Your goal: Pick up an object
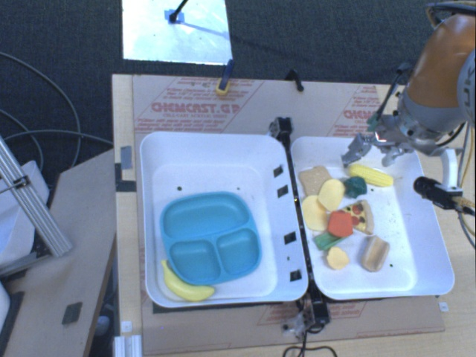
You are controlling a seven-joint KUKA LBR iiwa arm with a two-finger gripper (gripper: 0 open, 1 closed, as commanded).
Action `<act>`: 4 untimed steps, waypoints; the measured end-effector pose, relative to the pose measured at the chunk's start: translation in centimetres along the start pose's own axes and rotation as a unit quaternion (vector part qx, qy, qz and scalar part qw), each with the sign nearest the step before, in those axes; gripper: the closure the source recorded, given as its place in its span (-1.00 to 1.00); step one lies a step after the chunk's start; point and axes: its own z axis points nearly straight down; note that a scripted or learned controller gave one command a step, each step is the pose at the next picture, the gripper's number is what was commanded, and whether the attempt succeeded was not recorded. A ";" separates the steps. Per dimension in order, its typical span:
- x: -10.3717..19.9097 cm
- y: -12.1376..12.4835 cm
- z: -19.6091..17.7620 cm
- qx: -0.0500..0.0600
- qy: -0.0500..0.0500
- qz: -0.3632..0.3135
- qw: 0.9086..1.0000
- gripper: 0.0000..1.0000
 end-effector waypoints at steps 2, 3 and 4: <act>3.5 -8.4 14.0 0.001 0.001 0.001 1.000 -1.00; 5.1 -12.7 3.5 -0.003 0.000 0.000 1.000 -1.00; 3.1 -12.8 12.8 0.001 0.000 0.002 1.000 -1.00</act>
